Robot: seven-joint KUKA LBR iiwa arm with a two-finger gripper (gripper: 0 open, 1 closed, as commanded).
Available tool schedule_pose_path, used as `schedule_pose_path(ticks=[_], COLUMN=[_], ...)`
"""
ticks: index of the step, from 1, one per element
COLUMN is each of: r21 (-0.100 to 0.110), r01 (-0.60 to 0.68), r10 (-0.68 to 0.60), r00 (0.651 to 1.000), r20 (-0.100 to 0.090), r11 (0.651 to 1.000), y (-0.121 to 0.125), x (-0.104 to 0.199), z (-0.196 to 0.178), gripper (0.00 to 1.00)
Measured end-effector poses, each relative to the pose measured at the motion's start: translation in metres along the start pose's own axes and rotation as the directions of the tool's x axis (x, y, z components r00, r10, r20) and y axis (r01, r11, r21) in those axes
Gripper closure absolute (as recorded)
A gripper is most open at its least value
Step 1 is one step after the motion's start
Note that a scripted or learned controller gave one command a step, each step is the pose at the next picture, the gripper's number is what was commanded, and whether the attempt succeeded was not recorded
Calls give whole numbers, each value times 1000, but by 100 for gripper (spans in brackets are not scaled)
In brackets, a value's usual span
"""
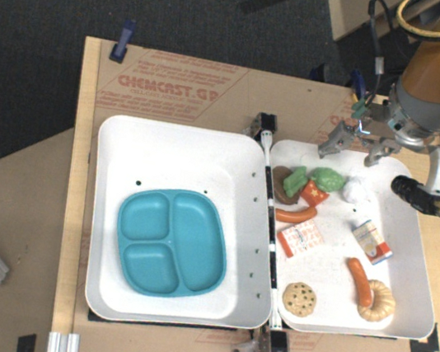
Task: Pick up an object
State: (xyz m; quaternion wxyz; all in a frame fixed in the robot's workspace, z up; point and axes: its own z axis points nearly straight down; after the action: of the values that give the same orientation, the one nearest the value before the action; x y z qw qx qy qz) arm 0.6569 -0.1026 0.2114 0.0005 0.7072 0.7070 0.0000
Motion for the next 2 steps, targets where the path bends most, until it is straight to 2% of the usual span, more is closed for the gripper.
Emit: schedule_pose_path(ticks=[1,2], r21=[-21,5], r01=[1,-5], r10=[-1,5], r00=[1000,1000], r20=[3,1], r11=[1000,1000], y=[14,-40], x=[7,-47], z=[99,127], gripper=[0,0])
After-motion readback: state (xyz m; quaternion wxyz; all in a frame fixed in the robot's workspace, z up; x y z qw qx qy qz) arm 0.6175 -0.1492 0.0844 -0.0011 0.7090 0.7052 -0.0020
